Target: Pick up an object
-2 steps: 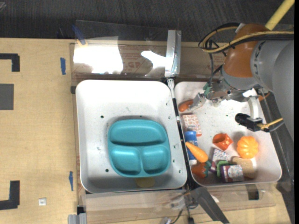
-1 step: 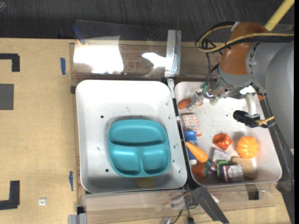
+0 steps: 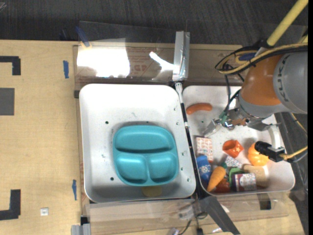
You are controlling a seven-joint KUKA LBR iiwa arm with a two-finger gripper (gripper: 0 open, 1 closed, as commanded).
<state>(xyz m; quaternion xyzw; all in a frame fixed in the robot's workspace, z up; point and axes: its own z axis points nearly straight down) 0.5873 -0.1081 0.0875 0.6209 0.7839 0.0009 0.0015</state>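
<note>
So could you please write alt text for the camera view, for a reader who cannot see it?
A grey and orange robot arm reaches from the right, its gripper low over the right bin, which holds small toy foods including an orange sausage and a carrot. The left bin holds a teal divided plate.

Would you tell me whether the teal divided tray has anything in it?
Empty: the teal tray in the left bin shows three bare compartments.

Bright glare above, perhaps slightly soft.
</note>
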